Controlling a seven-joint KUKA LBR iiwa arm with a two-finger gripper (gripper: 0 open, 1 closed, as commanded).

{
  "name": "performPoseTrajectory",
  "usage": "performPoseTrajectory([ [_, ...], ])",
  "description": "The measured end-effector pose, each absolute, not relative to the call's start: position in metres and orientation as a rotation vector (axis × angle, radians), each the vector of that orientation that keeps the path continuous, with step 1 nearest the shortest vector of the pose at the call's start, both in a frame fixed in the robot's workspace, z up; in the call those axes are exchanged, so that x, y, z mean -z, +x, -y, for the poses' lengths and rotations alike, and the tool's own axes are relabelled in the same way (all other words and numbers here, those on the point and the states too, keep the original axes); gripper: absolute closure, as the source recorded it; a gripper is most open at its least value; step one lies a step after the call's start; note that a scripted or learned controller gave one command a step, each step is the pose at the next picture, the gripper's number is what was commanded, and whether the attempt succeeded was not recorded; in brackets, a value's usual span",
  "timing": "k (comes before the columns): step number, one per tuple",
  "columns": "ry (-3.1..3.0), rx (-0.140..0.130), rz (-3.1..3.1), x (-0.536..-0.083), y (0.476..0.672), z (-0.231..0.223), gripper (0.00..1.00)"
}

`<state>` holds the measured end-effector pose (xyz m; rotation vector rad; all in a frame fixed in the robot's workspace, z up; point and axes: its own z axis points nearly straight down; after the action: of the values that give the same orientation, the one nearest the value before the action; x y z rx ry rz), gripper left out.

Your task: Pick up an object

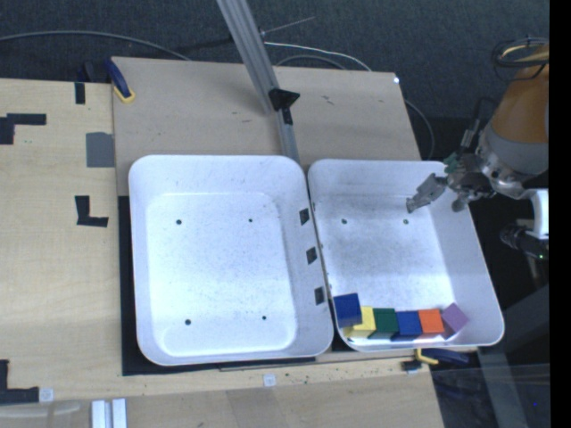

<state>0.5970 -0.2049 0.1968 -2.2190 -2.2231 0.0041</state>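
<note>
Dark carpet (375, 7) surrounds a plywood bench (53, 239) — black tape marks (85, 210).

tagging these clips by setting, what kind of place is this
Most likely a robotics lab bench set up for pick-up trials. Two shallow white plastic bins sit side by side on a plywood benchtop, small coloured blocks line the right bin's near edge, and a grey two-finger gripper reaches in above it.

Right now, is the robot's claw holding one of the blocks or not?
Gripper: not holding a block; it hovers over the right bin's far side. Open or closed cannot be told. The coloured blocks sit along the near edge.
</note>
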Motion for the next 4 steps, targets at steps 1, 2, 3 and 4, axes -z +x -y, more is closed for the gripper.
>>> performPoseTrajectory([
  [1, -2.214, 0.004, 2.226, -0.262, 0.51, 0.129, 0.0],
  [2, -2.218, -0.002, 2.222, -0.269, 0.511, 0.132, 1.0],
  [3, -2.219, -0.007, 2.221, -0.125, 0.596, 0.19, 1.0],
  [4, -2.209, 0.005, 2.232, -0.193, 0.591, 0.021, 1.0],
])
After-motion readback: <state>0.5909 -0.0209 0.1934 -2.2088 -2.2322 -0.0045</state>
